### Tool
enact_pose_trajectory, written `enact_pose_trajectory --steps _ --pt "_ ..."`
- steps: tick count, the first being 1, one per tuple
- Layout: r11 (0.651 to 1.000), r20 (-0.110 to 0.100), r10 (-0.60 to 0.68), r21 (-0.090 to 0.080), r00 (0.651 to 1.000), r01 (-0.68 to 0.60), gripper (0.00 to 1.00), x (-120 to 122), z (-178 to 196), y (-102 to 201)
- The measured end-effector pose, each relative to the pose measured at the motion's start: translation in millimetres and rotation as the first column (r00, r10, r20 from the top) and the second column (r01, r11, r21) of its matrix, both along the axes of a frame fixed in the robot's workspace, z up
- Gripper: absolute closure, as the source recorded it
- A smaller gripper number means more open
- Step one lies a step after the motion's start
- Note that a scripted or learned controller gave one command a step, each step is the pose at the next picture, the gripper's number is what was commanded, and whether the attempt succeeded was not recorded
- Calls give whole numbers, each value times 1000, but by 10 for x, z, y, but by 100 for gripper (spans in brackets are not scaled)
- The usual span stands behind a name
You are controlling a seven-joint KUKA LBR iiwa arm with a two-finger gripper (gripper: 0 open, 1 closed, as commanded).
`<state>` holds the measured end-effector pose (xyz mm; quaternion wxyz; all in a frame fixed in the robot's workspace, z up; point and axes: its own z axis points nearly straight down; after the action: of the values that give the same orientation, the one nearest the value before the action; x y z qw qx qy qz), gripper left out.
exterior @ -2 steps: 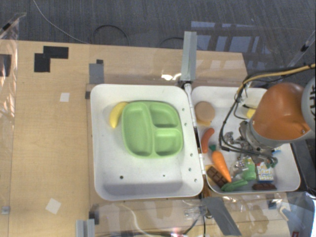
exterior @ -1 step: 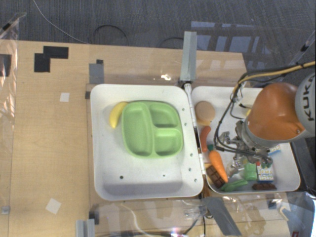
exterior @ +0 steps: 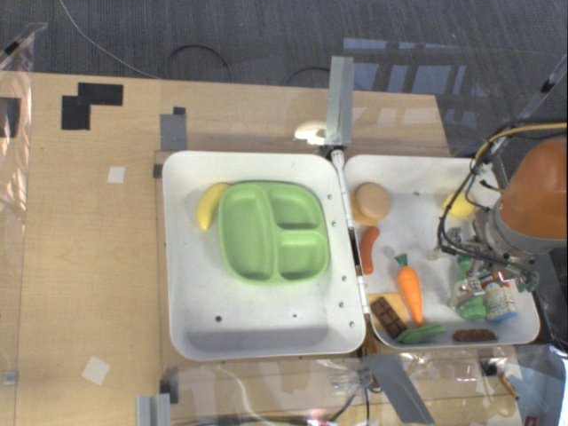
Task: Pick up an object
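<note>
Several light toys in the right bin, arm low over the far corner

Two white bins sit side by side on the bench (exterior: pixel 80 264). The left bin (exterior: pixel 191 327) holds a green divided plate (exterior: pixel 271 232) with a yellow banana (exterior: pixel 209 204) lying against its left edge. The right bin (exterior: pixel 417 193) carries the likely targets: a tan round bread roll (exterior: pixel 373 201) near the dividing wall, a reddish sausage (exterior: pixel 367 248) just below it, an orange carrot (exterior: pixel 409 292) with a green top in the middle, a brown chocolate bar (exterior: pixel 386 314) and a green pod-like piece (exterior: pixel 422 333) at the near rim, and a dark brown piece (exterior: pixel 474 335) further right.

The arm (exterior: pixel 537 193) reaches in from the right, and its gripper (exterior: pixel 484 278) hangs low over the right end of that bin, just above a small can-shaped item with a blue and white label (exterior: pixel 499 302) and green scraps beside it. A yellow thing (exterior: pixel 460 205) shows past the wrist. The wrist hides the jaws, so I cannot tell whether they are spread or pressed together, nor whether anything sits between them.

All these look like hollow plastic play food: light, stiff, rather smooth and apt to skid when nudged. The can, if that is what it is, would best be taken across its round body at mid-height. The carrot offers a surer hold across its thick upper half, while the flat chocolate bar lies too low for an easy pinch.
</note>
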<state>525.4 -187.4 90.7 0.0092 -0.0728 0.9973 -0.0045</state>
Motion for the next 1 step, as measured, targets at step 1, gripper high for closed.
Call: enact_pose_trajectory --steps 1 --pt "982 2 -187 8 982 187 0 -228 7 585"
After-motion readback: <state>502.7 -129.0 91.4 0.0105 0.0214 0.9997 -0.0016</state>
